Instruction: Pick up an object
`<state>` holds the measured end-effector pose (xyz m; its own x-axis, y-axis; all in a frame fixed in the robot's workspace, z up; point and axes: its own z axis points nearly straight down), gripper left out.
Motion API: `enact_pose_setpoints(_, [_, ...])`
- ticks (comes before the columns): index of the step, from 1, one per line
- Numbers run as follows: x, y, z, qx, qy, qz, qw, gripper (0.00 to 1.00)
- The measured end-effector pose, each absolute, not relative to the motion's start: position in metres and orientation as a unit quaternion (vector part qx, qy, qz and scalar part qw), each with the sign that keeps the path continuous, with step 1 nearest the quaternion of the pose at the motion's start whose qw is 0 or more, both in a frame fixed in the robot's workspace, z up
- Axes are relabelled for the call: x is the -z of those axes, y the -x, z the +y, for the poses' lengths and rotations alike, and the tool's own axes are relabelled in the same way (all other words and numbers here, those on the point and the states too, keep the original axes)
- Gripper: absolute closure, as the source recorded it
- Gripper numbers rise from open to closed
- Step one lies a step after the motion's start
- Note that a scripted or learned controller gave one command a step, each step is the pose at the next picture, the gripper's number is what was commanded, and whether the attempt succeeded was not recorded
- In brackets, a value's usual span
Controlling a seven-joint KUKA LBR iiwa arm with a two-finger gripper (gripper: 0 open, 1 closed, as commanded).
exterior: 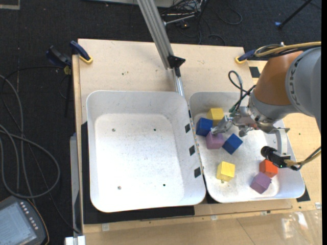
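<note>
Over on the right side of the surface (133, 60), the grey arm (291, 86) with its orange band reaches into the right-hand white bin (291, 190), its end effector (228, 125) lowered among a cluster of blocks near the bin's far left corner. From where the camera looks, whether that end effector is open or closed I cannot tell, and I cannot see anything held in it. Crowded around it are a yellow cube (216, 114) toward the far wall, a blue cube (204, 126) just beside that on the left, a purple block (214, 140) directly below the end effector, and a second blue cube (232, 143) touching or nearly touching the purple one on its right. Nearer the front of the bin, well apart from that cluster, sits another yellow cube (225, 171). At the right front corner an orange cube (268, 167) lies next to a second purple block (261, 182). Beside it, the left white bin (97, 106) sits with the two rims touching. A slanted metal pole (156, 24) crosses the far edge of the surface.
</note>
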<state>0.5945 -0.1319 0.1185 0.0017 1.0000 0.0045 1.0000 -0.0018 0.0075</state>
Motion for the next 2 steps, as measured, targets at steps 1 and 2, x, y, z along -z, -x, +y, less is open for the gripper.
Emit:
enact_pose_setpoints(1, [-0.133, -0.597, -0.134, -0.0055, -0.707, 0.707, 0.006, 1.00])
enact_pose_setpoints(2, [-0.177, -0.595, -0.139, -0.0013, -0.707, 0.707, 0.002, 1.00])
